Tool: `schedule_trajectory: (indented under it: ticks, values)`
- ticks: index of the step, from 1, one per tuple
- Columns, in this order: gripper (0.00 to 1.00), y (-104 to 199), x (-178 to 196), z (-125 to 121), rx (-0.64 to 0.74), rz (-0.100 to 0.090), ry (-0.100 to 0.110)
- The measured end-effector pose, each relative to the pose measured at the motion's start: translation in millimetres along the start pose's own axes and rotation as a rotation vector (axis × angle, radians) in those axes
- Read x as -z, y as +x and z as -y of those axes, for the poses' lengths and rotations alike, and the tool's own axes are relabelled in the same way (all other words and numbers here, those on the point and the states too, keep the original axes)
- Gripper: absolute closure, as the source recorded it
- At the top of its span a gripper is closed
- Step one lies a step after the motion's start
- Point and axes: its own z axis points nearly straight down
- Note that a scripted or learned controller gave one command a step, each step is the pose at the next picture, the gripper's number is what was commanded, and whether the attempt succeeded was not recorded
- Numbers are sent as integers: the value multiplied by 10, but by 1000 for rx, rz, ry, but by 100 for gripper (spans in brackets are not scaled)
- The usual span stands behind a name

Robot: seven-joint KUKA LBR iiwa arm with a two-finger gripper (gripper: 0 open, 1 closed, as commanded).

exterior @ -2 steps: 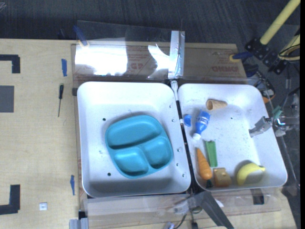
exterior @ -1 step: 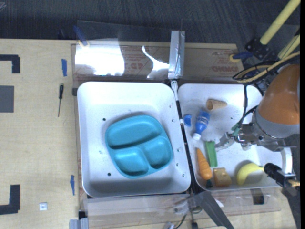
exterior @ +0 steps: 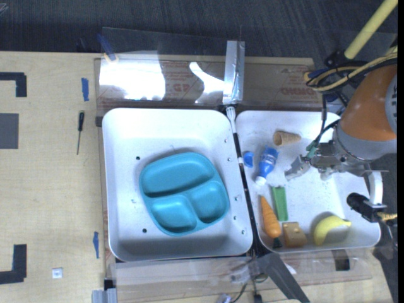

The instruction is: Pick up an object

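Note:
The right bin [exterior: 353,126] holds several small objects. A tan cone [exterior: 287,137] lies near the back. Left of centre is a blue and white tube [exterior: 267,163], with a small blue piece [exterior: 247,160] beside it. Along the front lie an orange carrot [exterior: 270,214], a green block [exterior: 279,202], a wooden cube [exterior: 293,234] and a yellow fruit [exterior: 329,228]. My gripper [exterior: 302,165] hangs low over the middle of this bin, just right of the tube and below the cone. Nothing is visibly held.
The left bin [exterior: 120,131] holds a blue divided plate [exterior: 183,191]. A divider wall [exterior: 240,169] separates the two bins. The arm's orange band [exterior: 372,109] and its cables [exterior: 341,74] cover the right bin's far right side. A clear panel [exterior: 164,74] stands behind the bins.

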Motion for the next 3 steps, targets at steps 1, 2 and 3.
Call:
schedule_trajectory:
  ticks: [1, 2, 3]
  values:
    - [0, 405, -531, 339, 65, 1, -6]
    - [100, 401, -419, 321, 63, 3, -13]
    - [100, 981, 454, 74, -8, -1, -4]
